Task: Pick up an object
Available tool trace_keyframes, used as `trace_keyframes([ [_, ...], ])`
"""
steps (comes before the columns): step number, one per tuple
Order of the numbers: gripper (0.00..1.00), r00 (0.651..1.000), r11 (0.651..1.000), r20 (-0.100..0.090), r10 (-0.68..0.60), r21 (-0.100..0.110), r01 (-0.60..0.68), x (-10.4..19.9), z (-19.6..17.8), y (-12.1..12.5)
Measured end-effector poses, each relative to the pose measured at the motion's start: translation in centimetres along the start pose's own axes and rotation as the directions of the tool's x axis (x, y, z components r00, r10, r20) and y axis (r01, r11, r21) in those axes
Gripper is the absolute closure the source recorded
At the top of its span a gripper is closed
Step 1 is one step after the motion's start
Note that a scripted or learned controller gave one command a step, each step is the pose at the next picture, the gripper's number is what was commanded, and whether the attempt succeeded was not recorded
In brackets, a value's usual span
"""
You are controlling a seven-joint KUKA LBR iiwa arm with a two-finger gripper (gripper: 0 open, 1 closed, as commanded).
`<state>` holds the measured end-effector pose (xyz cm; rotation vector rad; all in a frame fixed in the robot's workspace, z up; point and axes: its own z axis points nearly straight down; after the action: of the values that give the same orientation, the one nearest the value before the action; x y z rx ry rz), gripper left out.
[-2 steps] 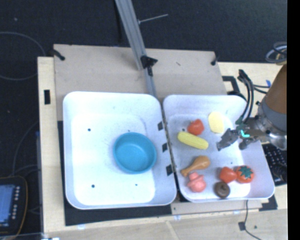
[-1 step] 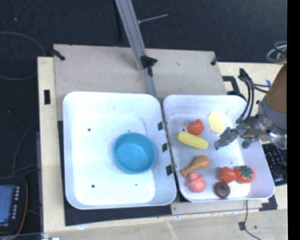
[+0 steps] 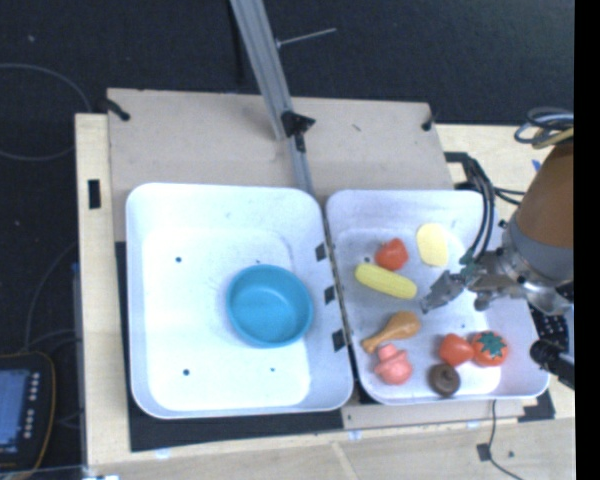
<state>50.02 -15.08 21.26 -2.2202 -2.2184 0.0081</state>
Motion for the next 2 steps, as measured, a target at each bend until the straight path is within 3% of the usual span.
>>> trace_keyframes([
  [1, 0.0, 1.0, 1.0, 0.0, 0.0, 0.001, 0.0, -1.2, 5.5, 0.2],
  [2, 0.0, 1.0, 1.0, -0.013, -0.005, -0.005, 0.005, -1.1, 9.9, 0.6],
])
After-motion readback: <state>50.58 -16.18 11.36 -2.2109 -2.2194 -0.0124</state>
